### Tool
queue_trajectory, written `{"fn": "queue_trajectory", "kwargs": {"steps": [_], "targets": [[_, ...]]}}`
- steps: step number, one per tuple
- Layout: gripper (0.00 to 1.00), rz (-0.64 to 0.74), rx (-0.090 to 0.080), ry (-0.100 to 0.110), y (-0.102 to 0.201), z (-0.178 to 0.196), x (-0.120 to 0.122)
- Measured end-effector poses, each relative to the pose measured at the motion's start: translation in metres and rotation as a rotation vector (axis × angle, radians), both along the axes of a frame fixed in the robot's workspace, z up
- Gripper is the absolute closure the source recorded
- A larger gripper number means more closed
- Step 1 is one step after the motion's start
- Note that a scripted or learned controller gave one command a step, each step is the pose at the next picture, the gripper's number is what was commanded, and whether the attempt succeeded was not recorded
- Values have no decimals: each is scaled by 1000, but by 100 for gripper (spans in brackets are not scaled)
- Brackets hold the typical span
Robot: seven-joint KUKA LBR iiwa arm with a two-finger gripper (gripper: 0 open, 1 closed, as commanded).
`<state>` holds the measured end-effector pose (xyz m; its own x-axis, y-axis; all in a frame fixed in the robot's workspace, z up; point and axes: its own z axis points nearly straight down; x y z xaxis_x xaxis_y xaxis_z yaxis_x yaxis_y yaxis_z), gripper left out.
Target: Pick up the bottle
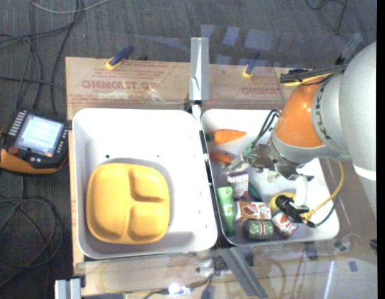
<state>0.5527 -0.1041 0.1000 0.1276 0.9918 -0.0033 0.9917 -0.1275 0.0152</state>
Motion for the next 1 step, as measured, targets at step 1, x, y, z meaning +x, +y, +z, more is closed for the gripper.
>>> {"fn": "queue_trajectory", "kwargs": {"steps": [1], "targets": [[0, -99, 2, -2, 3, -10, -47]]}}
